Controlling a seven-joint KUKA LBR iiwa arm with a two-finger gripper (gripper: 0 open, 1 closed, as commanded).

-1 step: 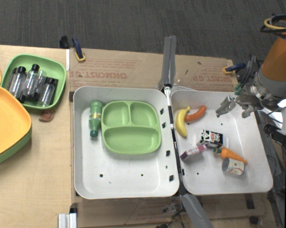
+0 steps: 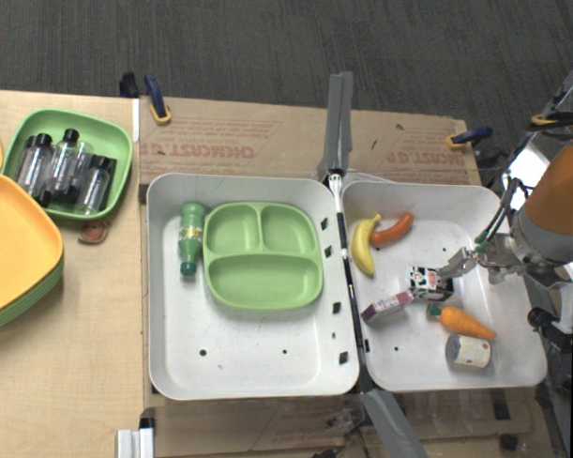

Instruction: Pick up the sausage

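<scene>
The sausage (image 2: 392,228) lies in the right bin (image 2: 507,372), near its far-left corner, touching or just beside the banana (image 2: 363,246). The pincer (image 2: 451,268) reaches in from the right, low over the bin's middle, its tip at a small black-and-white carton (image 2: 429,282); how far it is open cannot be told. Nearer the front lie a purple packet (image 2: 388,305), a carrot (image 2: 466,322) and a pale cup (image 2: 469,351). The left bin (image 2: 235,367) holds a green divided plate (image 2: 263,254) and a green bottle (image 2: 190,236).
</scene>
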